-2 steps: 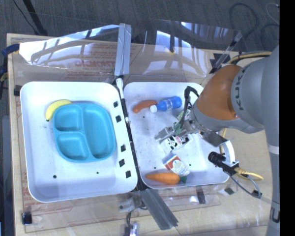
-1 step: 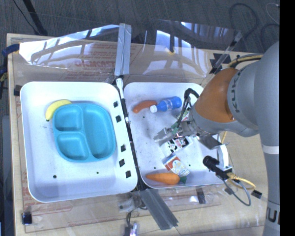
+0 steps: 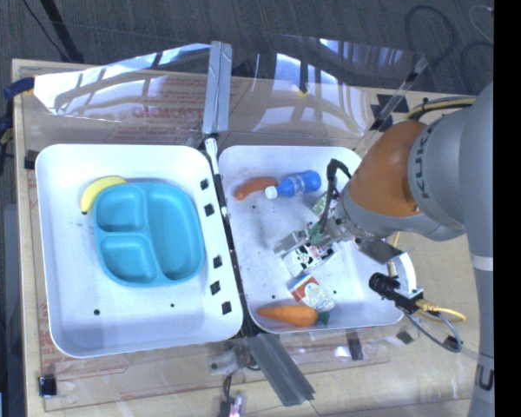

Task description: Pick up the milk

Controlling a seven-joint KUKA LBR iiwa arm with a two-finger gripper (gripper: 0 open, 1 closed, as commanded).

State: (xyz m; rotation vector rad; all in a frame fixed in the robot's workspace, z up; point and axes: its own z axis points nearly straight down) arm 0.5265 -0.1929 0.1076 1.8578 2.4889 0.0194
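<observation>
The milk (image 3: 312, 293) is a small white carton with red and green print. It lies tilted near the front of the right bin (image 3: 365, 313), just above an orange carrot (image 3: 286, 315). My gripper (image 3: 306, 247) is down inside this bin, directly behind the carton and close to it. A black-and-white speckled patch shows at the gripper's tip. The grey arm with its orange band (image 3: 391, 181) reaches in from the right and covers the bin's right part. I cannot see any item held.
A red-orange sausage (image 3: 254, 187) and a blue bottle (image 3: 295, 183) lie at the back of the right bin, with a green item (image 3: 319, 205) beside the arm. The left bin (image 3: 61, 302) holds a blue divided plate (image 3: 149, 233) and a banana (image 3: 100, 189).
</observation>
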